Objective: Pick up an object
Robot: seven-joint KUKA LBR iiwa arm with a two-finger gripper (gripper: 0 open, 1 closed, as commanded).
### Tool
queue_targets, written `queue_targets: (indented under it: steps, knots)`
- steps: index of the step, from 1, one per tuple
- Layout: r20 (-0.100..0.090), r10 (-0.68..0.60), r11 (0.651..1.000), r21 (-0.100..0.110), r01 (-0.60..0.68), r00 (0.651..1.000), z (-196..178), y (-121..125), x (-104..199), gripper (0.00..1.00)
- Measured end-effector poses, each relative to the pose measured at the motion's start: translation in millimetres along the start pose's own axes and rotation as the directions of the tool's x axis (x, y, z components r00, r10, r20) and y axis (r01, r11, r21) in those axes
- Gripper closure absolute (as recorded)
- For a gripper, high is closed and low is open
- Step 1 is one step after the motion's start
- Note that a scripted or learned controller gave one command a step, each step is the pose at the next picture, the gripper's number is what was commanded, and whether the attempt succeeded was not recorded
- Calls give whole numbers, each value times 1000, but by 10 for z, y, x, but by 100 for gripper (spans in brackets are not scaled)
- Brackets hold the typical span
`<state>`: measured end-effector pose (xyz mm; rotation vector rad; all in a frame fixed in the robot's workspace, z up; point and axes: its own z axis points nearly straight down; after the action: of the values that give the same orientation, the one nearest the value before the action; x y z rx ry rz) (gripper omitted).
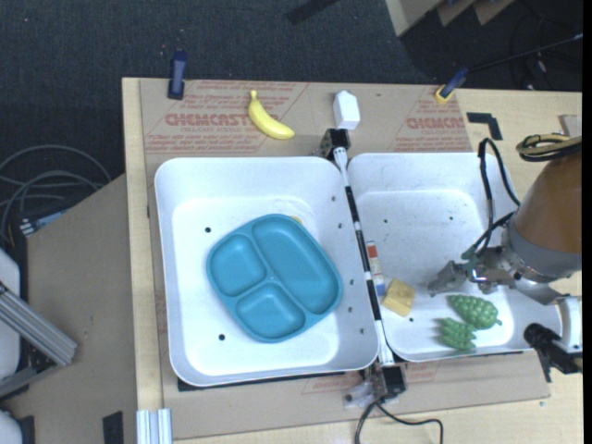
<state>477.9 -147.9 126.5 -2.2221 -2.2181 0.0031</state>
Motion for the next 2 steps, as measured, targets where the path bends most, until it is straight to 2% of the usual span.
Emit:
queue_targets:
  steps: [1, 2]
  knots:
    - [2, -1, 1000, -6, 1, 1000, -1054, 18, -201, 0]
    - [-1, -1, 1000, -1, 1, 1000, -726, 7, -463, 0]
